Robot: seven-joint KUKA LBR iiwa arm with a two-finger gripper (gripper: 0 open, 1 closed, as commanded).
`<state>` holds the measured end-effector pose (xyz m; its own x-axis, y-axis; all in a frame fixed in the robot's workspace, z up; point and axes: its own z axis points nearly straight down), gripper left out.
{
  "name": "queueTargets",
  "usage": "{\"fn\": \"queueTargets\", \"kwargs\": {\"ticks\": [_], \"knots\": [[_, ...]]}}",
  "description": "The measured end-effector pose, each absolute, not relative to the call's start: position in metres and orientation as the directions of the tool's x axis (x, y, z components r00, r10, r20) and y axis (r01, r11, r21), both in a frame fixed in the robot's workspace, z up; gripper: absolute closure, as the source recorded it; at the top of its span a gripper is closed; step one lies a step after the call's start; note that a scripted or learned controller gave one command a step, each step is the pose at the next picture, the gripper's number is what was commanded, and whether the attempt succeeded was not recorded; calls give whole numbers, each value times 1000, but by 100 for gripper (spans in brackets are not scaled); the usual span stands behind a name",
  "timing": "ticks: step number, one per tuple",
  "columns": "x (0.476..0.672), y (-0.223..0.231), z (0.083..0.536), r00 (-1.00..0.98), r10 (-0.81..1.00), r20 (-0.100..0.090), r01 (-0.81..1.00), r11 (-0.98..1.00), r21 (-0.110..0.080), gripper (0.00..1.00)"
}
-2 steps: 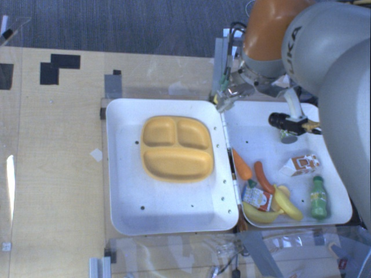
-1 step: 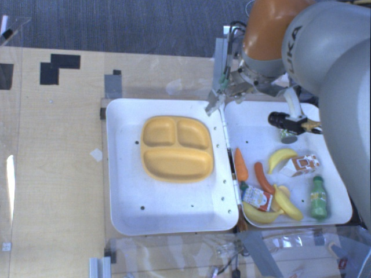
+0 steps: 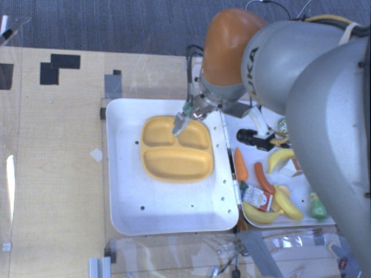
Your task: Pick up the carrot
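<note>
The gripper point(image 3: 179, 124) hangs over the yellow tray point(image 3: 177, 149) in the left bin point(image 3: 124, 172), above the tray's upper compartments. I cannot tell how far its fingers are open; nothing shows between them. The carrot point(image 3: 241, 164) lies in the right bin point(image 3: 250, 220), near the bananas point(image 3: 282, 204)

Grey arm point(image 3: 301, 86) reaches in from right, orange band above wrist; pincer point(image 3: 179, 124) angled down-left.
</note>
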<state>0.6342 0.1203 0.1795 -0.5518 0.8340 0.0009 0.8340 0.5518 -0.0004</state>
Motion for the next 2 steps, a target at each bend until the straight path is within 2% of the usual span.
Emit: {"fn": "queueTargets", "kwargs": {"ticks": [1,2], "knots": [[610,143,98,-868,496,-3,496,868,5,0],[613,137,110,-866,500,-7,500,866,-3,100]]}}
